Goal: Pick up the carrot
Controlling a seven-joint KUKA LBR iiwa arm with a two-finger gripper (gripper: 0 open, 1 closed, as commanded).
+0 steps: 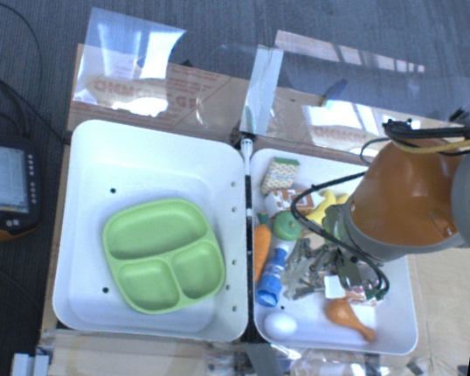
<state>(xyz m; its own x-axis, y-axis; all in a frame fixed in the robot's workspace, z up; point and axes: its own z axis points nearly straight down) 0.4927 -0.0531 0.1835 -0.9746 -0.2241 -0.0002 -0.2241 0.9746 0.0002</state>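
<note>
I'm seeing the arm (410,197) reaching into the right bin (398,332), its bulk hiding the gripper (315,271); grip state unclear; carrot (260,245) lying alongside.

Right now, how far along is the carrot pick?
Done: the arm is over the right bin, with the gripper low among the items. In hand: nothing visible. The carrot lies against the bin's left wall, beside the blue bottle, apart from the gripper. Left: reaching it, grasping, lifting.

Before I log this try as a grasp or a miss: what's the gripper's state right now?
Gripper: down in the right bin beside the blue bottle; open or shut cannot be told. The carrot lies apart along the bin's left wall.
</note>
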